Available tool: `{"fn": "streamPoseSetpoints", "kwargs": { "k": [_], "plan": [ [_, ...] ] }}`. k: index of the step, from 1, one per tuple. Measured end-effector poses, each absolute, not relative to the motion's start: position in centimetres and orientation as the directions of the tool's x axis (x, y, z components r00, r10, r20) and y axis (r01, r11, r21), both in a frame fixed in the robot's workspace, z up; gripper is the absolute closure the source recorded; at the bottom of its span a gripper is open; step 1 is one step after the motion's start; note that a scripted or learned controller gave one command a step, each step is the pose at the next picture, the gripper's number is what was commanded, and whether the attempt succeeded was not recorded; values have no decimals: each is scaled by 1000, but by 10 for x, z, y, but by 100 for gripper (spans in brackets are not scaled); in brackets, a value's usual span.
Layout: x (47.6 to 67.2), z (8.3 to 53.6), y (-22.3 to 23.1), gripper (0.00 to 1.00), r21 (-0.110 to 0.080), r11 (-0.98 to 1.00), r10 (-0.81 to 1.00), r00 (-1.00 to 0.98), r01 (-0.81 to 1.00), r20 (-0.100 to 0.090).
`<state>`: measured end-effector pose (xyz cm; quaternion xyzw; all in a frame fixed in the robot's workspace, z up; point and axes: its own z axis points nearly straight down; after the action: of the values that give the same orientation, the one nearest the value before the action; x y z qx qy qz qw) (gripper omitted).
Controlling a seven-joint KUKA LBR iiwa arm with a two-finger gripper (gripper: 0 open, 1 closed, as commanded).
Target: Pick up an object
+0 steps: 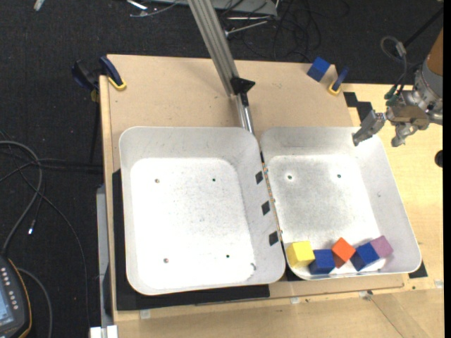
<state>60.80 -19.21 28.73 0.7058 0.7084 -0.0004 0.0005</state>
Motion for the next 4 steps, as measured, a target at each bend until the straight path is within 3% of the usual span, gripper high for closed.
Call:
{"fn": "streamPoseSetpoints", "kwargs": {
  "k": [1, 3, 4],
  "plan": [
    [589, 197, -138, 0, -9, 6, 1000, -6, 1000, 4],
    [544, 195, -39, 0, -2, 7, 1000, -7, 1000, 2],
    [546, 205, -42, 100, 2, 1, 1000, -1, 1000, 0]
  ]
}}
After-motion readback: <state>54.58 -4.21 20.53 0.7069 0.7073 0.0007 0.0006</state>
